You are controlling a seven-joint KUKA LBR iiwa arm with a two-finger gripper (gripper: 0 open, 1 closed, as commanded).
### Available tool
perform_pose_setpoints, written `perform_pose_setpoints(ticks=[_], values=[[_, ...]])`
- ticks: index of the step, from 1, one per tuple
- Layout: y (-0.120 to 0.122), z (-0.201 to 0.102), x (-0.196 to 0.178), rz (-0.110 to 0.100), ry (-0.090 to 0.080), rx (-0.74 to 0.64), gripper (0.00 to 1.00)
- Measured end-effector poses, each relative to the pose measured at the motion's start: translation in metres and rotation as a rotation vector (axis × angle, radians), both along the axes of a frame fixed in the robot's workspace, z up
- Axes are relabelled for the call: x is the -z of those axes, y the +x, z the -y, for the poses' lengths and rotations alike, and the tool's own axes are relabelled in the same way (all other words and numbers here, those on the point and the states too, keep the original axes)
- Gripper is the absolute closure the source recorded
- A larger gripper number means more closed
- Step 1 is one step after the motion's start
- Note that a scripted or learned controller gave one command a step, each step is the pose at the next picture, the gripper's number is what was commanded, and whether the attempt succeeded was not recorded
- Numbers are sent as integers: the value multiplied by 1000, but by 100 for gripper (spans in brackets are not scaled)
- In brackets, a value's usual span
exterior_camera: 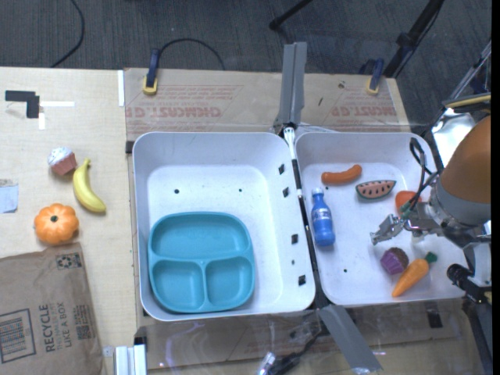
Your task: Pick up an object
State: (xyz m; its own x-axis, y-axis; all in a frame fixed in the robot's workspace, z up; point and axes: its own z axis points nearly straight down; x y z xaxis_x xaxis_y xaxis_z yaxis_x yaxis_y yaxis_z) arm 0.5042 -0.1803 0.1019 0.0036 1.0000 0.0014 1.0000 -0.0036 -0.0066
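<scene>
i see two shallow white bins side by side on the bench, the left bin [141, 209] and the right bin [344, 291]. nearest me, in the left bin, sits one teal divided tray [201, 262] with three compartments; nothing lies in any of them.

in the right bin i count six toy items. closest to the front edge is one orange carrot [411, 276], lying at a slant, and touching its upper left side is one purple, rounded item [394, 260]. one small green piece [430, 257] lies just right of the carrot's top. farther back, one blue bottle [322, 218] with a white cap lies near the bin's left wall. beyond that, one watermelon slice [376, 188] and one orange-red sausage [341, 175] rest near the back, close to each other but apart. an orange-red rounded item [405, 200] sits partly hidden behind the arm.

the gripper [388, 230] reaches in from the right, hovering just above the purple item, between the bottle and the carrot. its fingers look spread apart, with nothing between them.

on the bench left of the bins i count one small pumpkin [56, 224], one banana [87, 187] and one cupcake [62, 162] touching the banana's top, plus one brown paper bag [43, 311] at the near corner.
</scene>
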Motion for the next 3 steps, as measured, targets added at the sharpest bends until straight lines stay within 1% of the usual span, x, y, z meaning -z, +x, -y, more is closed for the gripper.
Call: perform_pose_setpoints(ticks=[1, 2, 3], values=[[-25, 34, 13, 4, 6, -6, 0], [-27, -49, 14, 1, 1, -3, 0], [4, 43, -52, 2, -1, -1, 0]])
